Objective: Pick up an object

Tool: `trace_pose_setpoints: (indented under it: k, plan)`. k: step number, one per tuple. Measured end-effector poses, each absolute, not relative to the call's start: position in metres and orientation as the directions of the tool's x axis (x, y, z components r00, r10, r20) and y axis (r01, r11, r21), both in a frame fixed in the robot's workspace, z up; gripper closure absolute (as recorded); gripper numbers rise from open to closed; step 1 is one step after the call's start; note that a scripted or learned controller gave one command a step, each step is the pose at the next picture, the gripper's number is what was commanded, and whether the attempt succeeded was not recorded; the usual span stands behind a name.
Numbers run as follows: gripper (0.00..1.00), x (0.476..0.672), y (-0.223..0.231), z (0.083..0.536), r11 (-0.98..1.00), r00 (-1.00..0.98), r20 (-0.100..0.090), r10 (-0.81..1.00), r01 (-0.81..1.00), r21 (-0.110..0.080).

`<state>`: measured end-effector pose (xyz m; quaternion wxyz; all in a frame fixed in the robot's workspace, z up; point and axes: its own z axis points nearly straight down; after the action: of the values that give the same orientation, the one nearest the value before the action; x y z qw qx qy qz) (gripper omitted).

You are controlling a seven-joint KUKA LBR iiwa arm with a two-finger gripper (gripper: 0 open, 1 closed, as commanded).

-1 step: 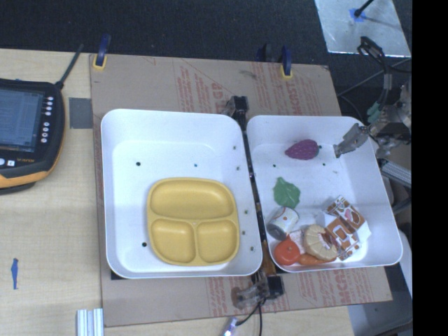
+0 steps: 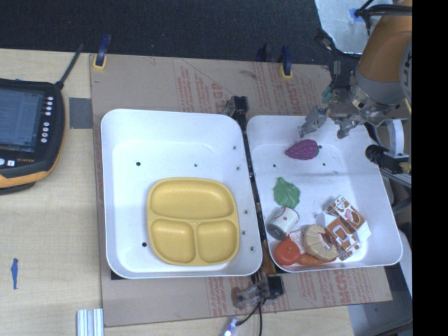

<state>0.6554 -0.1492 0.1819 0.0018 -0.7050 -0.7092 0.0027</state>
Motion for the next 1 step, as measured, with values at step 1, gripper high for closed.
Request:
trace_pose_setpoints:
  k: [1]
  plan:
    - [0.0, 0.6556, -0.1451, 0.0909, 0.008, -0.008, -0.001, 1.0, 1.0, -0.006]
